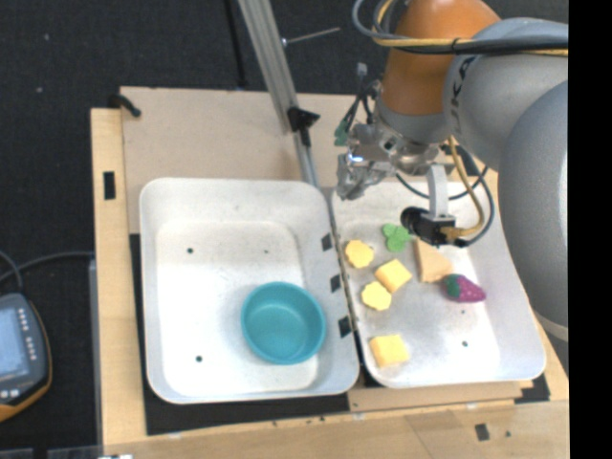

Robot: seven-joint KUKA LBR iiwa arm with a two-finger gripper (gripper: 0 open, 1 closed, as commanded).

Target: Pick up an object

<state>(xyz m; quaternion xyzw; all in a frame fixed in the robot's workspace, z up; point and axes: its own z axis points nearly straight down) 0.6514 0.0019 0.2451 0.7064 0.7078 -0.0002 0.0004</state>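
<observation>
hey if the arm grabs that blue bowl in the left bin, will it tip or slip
The blue bowl looks like thin, smooth plastic, so probably light and somewhat slippery. It sits upright on a broad base, so tipping seems unlikely, though a push would likely slide it across the smooth left bin.

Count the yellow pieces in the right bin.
4, all in the right bin: one near the divider, one right of it, one below, one nearest the front. The arm may hide others.

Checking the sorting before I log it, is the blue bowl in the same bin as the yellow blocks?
No, the blue bowl sits in the left bin, while the yellow blocks lie in the right bin.
</observation>
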